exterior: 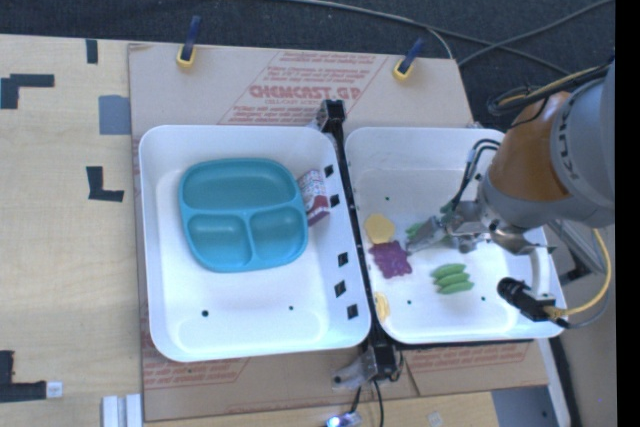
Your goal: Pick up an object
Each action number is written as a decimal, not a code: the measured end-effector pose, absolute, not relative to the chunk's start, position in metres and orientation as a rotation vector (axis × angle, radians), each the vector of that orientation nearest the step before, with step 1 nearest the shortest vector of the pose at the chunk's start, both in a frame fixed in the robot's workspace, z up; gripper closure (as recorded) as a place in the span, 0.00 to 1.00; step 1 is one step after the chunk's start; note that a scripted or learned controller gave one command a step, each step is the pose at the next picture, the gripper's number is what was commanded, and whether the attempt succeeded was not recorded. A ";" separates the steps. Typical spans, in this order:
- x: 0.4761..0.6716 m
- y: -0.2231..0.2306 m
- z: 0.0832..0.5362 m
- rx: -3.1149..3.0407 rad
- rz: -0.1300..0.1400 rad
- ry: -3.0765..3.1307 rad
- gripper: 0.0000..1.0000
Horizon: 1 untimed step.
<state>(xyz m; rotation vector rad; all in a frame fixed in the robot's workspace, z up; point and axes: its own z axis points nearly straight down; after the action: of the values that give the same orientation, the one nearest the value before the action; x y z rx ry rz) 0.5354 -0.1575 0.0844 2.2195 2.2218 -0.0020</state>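
In the right bin [420, 327], the gripper [420, 233], its opening not discernible, is seen just above purple grapes [391, 259], between a yellow piece [379, 228] and horizontally lying green pods [452, 277].

The arm [545, 165] reaches in from the right, its end effector [425, 233] low, seemingly pointing left.

- Bright, even overhead light across both white bins [160, 315], near blown-out on their floors.
- Soft, short shadows under the arm [560, 155].
- Slightly soft focus throughout; dark, murky top background.
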 end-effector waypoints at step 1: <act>0.536 -0.158 0.096 2.216 -0.001 2.219 1.00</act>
<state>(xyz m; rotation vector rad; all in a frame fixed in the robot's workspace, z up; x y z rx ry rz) 0.5362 -0.1583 0.0963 2.2163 2.2186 -0.0011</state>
